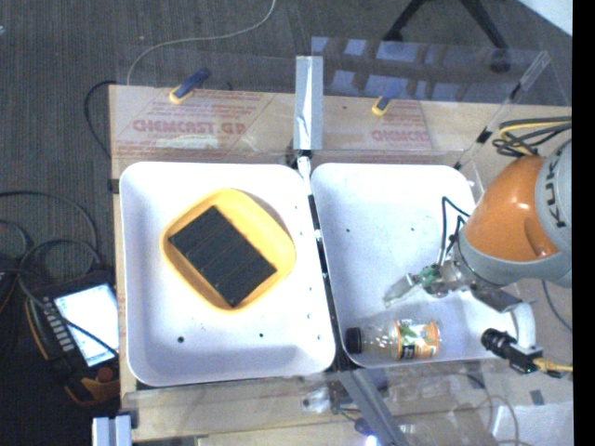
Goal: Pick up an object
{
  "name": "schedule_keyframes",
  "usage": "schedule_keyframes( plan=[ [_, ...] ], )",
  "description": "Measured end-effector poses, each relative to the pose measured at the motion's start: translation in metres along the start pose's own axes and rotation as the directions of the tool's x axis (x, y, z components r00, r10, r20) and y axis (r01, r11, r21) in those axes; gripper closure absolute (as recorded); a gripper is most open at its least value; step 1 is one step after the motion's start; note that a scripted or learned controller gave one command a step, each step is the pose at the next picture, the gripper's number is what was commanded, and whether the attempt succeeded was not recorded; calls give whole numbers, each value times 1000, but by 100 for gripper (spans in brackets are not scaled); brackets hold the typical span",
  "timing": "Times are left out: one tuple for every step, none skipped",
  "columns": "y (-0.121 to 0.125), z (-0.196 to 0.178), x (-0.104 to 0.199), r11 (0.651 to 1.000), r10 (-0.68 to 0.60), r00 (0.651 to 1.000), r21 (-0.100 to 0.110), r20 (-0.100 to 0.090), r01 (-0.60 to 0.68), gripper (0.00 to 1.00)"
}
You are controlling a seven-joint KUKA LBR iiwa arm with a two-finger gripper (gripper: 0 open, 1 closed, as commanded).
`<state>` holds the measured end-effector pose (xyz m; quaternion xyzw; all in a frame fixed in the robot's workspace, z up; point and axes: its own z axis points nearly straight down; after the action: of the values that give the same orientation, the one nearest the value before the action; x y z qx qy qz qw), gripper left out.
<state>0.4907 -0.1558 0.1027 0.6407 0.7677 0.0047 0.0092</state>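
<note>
A small clear plastic bottle (402,338) with a black cap and an orange-green label lies on its side along the front wall of the right bin (381,212). My gripper (403,289) hangs just above and behind the bottle, low over the bin floor, with nothing visibly in it. The grey and orange arm (516,226) covers the bin's right side. In the left bin (144,342) rests a yellow dish-shaped object (270,221) with a black ribbed square on top.
A metal divider post (308,100) stands at the back between the bins. Cables (530,137) run at the right behind the arm. A black fitting (502,344) sits by the right bin's front right corner.
</note>
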Motion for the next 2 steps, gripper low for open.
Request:
schedule_keyframes(
  plan=[
    [-7, -5, -7, 994, 105, 994, 20, -8, -105, 0],
    [-6, 11, -2, 998, 65, 998, 13, -1, -65, 0]
  ],
)
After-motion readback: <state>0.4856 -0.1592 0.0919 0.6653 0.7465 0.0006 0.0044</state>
